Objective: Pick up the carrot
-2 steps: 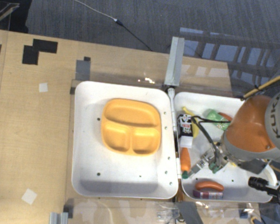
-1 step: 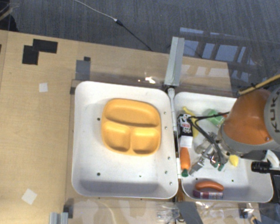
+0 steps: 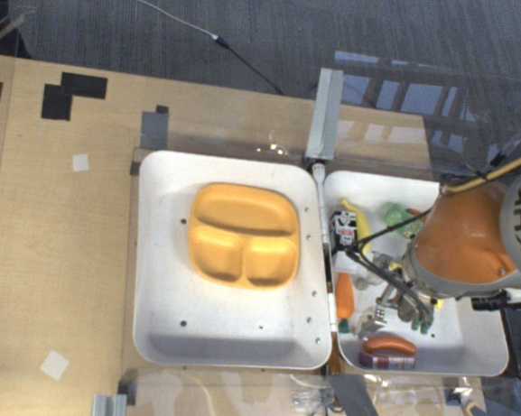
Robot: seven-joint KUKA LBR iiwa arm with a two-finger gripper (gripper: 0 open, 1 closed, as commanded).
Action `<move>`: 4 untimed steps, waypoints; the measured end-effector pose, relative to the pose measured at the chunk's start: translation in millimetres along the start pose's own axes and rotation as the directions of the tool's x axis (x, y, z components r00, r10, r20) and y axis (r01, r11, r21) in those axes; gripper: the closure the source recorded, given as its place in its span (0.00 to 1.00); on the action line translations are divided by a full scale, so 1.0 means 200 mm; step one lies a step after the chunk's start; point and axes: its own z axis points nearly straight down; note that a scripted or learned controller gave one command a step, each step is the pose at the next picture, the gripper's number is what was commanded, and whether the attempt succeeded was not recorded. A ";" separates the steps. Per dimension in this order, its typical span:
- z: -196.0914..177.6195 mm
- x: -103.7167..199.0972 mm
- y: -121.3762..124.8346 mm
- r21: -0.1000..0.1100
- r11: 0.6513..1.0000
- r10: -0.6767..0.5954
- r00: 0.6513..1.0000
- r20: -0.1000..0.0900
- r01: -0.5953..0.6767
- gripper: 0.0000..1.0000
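Looming closest, the grey-and-orange arm [image 3: 462,234] is hanging over the right bin [image 3: 492,359]. Its claw [image 3: 395,307], state unclear, should be centring on the carrot [image 3: 345,297] lying just left, beside the bin's left wall.

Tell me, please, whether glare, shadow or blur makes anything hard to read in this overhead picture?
In the camera view, lighting is even and soft; the yellow three-compartment plastic tray casts a faint shadow in the left white bin; the orange carrot is sharp; small glare glints mark the bench's near edge; the gripper looks cluttered and dim.
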 end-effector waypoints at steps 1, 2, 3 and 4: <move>0.01 -0.04 0.02 0.001 0.998 -0.059 0.998 -0.012 0.059 0.00; 0.01 -0.11 0.03 -0.005 0.943 -0.333 0.943 -0.012 0.333 0.00; 0.01 -0.13 0.03 -0.005 0.942 -0.336 0.942 -0.015 0.336 0.00; 0.01 -0.16 0.04 -0.007 0.843 -0.538 0.843 -0.008 0.538 0.00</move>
